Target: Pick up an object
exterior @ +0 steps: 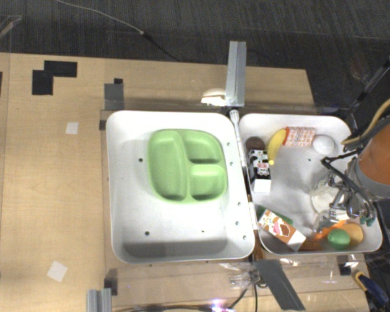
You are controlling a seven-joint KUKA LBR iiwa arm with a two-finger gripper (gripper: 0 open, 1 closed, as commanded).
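While the arm (385, 158) reaches into the right bin (292, 121) from its right edge, we see the gripper (341, 208) low near the bin's front right corner, just above an orange and green toy (341, 234). We cannot tell how its jaws stand. A yellow banana (276, 146) lies near the back edge, a printed carton (277, 226) at the front left corner. A green divided tray (185, 164) sits mid-floor in the left bin (133, 239).

Right bin (292, 194) centre lies open; items crowd its edges.
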